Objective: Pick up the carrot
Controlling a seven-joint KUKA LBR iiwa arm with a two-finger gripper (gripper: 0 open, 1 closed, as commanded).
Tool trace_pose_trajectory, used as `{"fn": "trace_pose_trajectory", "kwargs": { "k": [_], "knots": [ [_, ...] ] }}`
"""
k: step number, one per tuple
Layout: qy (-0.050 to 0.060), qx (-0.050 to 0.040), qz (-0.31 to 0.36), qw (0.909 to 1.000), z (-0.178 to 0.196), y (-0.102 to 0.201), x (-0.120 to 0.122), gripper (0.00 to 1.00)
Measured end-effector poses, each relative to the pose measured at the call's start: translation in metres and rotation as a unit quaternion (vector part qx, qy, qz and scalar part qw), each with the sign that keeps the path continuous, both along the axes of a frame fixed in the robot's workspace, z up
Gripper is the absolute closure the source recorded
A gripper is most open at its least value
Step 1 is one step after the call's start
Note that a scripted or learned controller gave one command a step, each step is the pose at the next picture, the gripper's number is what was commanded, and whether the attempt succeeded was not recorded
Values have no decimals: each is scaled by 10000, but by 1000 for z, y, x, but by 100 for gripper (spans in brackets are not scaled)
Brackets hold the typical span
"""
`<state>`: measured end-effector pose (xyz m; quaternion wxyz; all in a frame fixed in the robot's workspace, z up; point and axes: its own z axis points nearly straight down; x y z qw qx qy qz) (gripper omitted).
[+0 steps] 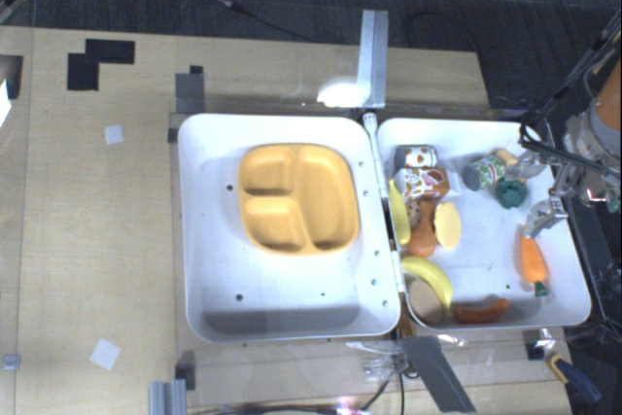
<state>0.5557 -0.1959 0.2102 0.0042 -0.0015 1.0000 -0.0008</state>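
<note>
Carrot (531, 262), a small orange plastic one with a green stub, lies beside the right white bin's (486, 136) far-right wall, just under the spread, empty tool (546, 214), so a finger could strike that wall or nudge it aside.
</note>
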Motion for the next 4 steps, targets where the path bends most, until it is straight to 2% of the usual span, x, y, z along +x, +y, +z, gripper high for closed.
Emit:
{"fn": "trace_pose_trajectory", "kwargs": {
  "k": [1,2,3,4],
  "knots": [
    [27,4,842,9964,-111,-9,-34,0],
    [-48,-21,346,9994,-120,-2,-53,0],
    [-87,-33,377,9992,-107,-1,-49,100],
    [-25,-5,314,9995,-55,22,-35,100]
  ]
}}
